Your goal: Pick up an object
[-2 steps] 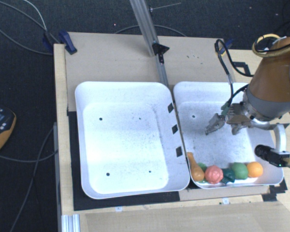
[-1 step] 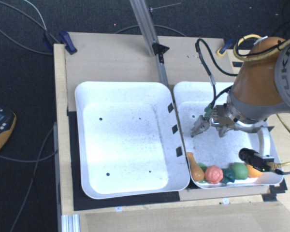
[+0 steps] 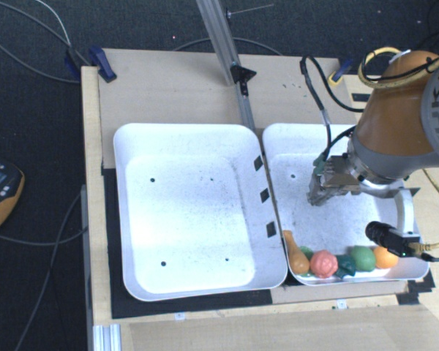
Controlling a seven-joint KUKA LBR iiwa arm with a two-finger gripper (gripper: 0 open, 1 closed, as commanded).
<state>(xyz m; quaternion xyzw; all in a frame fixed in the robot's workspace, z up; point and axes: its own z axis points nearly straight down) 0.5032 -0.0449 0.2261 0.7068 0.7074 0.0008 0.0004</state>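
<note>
Toys crowd the right bin's [image 3: 307,145] 6 o'clock wall: carrot [image 3: 295,254], pink ball [image 3: 323,263], green [image 3: 363,257], orange [image 3: 385,257]. Gripper [image 3: 320,194] hangs at mid-bin, 12 o'clock of them, nothing between its tips; spread unreadable. Advice: descend on the pink ball, clear of the wall.

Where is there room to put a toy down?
The left shallow white bin is bare across its speckled floor. The right white bin is open between the claw and its far rim. Its near edge is crowded: pink ball, green ball.
</note>
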